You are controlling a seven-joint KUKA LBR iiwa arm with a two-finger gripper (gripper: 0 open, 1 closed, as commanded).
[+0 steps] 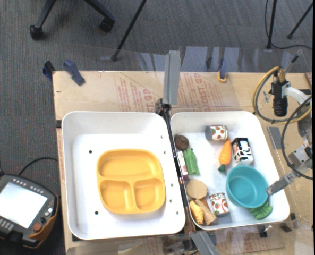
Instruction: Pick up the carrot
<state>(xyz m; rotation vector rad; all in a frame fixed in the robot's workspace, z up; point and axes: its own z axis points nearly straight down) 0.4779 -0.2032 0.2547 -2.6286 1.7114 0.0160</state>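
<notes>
I cannot tell how the jaws stand from here; at the right edge of the frame I see cables and grey fittings of the arm, well apart from the target. The small orange plastic carrot with a green stub lies in the right white bin, tilted, just beside the black-and-white carton and near the rim of the teal plastic bowl. I judge the best approach is from straight above, closing across the carrot's narrow width, so I miss the carton and bowl. A red-and-white tin sits above it in the frame. The left white bin holds a yellow divided plastic tray. Both bins rest on a cardboard-covered bench over dark grey carpet.
</notes>
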